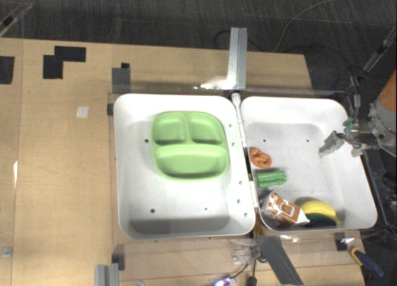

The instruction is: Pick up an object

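From my seat, the arm [386, 102] runs off the right edge. I can't make out what the gripper [335, 142] is doing. The banana [319, 209] covers part of a dark green thing [322, 219] I can't identify.

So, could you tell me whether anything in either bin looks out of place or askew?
Nothing is spilled or damaged. The green divided plate lies flat in the left bin. In the right bin, the pretzel, green item, snack packet and banana all crowd the near-left corner.
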Available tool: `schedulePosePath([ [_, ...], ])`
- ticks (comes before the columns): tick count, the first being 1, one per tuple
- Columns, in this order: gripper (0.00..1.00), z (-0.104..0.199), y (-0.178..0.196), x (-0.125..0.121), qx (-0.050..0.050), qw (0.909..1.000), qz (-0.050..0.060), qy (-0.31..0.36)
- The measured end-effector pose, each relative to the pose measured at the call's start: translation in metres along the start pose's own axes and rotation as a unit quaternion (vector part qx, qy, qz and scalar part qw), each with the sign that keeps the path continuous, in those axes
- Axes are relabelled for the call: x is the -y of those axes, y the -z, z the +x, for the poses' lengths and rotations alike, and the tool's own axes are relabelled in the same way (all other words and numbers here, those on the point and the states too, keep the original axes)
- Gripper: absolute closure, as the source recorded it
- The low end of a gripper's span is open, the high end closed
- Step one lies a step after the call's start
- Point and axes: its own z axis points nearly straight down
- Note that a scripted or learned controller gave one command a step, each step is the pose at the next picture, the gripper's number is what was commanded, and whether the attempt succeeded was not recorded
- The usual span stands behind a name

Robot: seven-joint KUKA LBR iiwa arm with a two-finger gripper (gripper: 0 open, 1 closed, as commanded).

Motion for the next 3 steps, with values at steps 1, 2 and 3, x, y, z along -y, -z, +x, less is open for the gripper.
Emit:
schedulePosePath([
  [1,0.0,0.065,-0.111,-0.03,0.001,0.993,-0.005,0.118],
  [2,0.0,0.101,-0.094,0.049,-0.001,0.9975,0.0,0.071],
  [3,0.0,0.125,-0.017,0.045,0.0,0.9984,-0.001,0.057],
])
